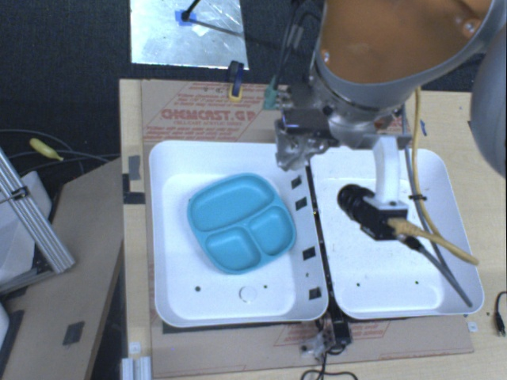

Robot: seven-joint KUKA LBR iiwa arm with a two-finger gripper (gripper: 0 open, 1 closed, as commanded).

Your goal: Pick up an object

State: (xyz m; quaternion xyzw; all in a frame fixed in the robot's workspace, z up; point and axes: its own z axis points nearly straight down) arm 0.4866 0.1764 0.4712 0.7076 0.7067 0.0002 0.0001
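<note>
Gripper (295,150) hangs above the blue divided tray's (241,222) upper right corner, beside the bins' divider; finger state cannot be told. Risk: descending there clips the tray rim or misses it.

A broad grey arm (396,46) with an orange band bulges above the metallic pincer (299,150), black cables looping beside its upper left, while to the pincer's right a white bracket carries a black cylindrical unit (366,210) trailing a yellow cable (440,244).
</note>
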